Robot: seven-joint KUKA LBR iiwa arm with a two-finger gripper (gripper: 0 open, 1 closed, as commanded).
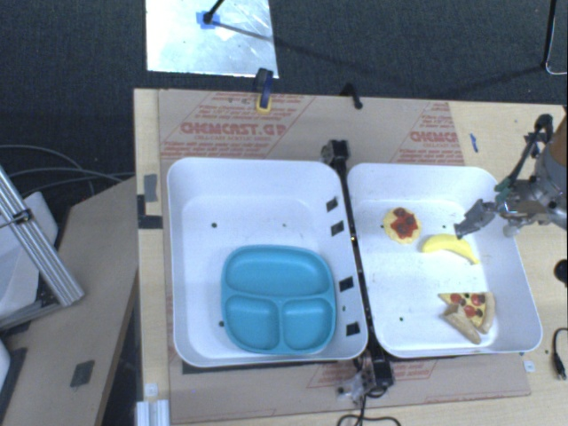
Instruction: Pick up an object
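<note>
The right bin (417, 180) holds three toy foods. A yellow banana (450, 248) lies near its middle right. Just left of it and further back sits a round yellow piece with a red centre (402, 224). A pizza slice (469, 312) lies near the front right corner. My gripper (477, 218) reaches in over the bin's right rim and hovers just above and right of the banana. I see nothing held in it.
The left bin (253, 189) contains a blue three-compartment tray (278, 297) towards its front. A black divider (344, 238) runs between the bins. Cardboard (240, 127) lies under both, with a yellow clamp (264, 90) at the back.
</note>
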